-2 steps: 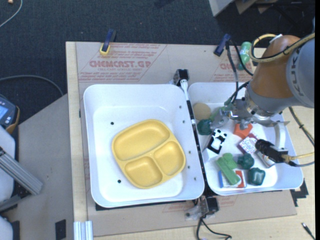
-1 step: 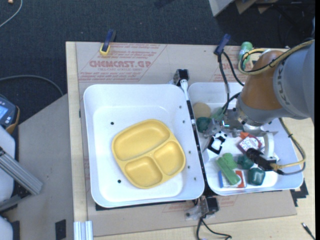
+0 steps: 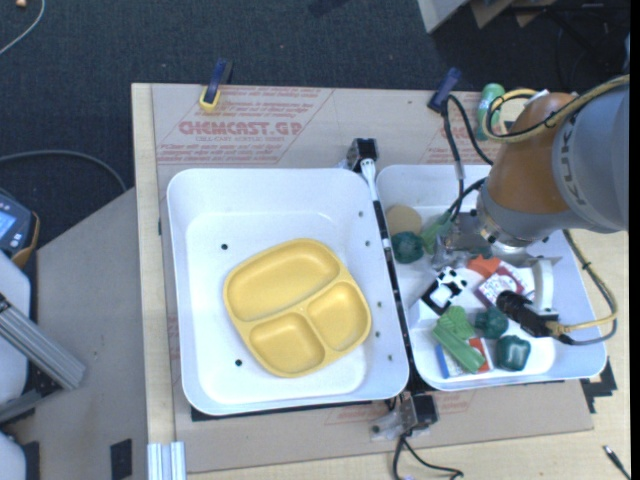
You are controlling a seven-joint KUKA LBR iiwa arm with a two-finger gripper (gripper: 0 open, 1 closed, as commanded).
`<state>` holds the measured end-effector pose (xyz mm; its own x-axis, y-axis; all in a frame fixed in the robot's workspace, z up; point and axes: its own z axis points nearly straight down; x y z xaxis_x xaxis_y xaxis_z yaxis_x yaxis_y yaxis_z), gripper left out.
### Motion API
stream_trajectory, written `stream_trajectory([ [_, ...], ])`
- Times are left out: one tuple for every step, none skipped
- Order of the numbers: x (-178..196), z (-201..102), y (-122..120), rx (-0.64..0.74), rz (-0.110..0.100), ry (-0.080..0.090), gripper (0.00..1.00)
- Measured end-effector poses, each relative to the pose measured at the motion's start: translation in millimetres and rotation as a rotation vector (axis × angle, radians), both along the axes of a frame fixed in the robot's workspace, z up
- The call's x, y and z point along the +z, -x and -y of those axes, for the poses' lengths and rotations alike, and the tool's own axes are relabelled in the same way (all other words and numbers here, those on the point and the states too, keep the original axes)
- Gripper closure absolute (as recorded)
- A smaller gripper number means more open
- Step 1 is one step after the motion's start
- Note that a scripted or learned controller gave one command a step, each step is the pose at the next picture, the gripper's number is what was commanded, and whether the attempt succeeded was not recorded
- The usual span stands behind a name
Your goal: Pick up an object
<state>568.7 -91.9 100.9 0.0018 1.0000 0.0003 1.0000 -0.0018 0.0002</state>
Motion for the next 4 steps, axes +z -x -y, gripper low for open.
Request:
stream_trajectory([
  [45, 1, -8, 0.003, 0.006, 0.002, 1.00],
  [91, 8, -11, 0.002, 0.007, 0.002, 1.00],
  [126, 8, -12, 0.003, 0.006, 0.002, 1.00],
  [116, -20, -39, 0.006, 0.004, 0.001, 1.00],
])
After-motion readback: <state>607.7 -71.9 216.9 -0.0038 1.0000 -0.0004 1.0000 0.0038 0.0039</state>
